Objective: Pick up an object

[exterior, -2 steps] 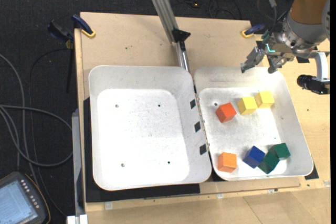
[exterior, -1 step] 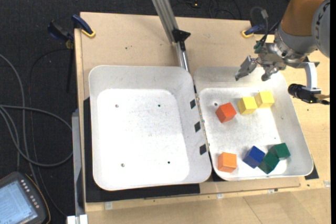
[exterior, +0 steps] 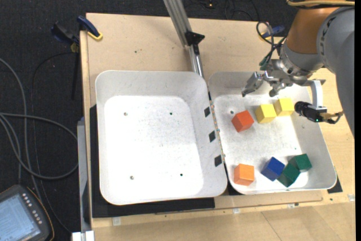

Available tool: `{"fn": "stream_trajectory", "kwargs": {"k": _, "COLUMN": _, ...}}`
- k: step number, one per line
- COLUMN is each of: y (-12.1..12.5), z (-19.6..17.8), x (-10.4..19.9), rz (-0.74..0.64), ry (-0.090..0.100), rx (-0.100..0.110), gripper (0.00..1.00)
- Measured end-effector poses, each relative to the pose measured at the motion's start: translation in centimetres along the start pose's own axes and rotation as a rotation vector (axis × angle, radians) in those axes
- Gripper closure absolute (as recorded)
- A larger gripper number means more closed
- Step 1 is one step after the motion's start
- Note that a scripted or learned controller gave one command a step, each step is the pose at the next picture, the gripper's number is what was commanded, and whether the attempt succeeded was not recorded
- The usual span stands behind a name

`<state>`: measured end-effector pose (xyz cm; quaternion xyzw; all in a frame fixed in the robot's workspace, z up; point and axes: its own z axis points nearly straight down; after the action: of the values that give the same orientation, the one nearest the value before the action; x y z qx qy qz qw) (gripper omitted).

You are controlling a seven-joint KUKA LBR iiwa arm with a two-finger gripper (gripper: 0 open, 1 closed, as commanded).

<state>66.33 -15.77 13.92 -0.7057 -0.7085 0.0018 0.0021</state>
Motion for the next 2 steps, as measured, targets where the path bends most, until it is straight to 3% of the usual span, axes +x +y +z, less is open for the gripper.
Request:
{"fn": "stream_trajectory", "kwargs": {"k": 1, "y": 0.0, "z": 4.7, "x": 0.1, "rz": 0.000, "ry": -0.001, "rx": -0.002, "gripper": 0.00}}
{"fn": "stream_trajectory", "kwargs": {"k": 2, "y": 0.1, "z": 3.3, "x": 0.1, "rz": 0.000, "ry": -0.002, "rx": -0.009, "gripper": 1.00}}
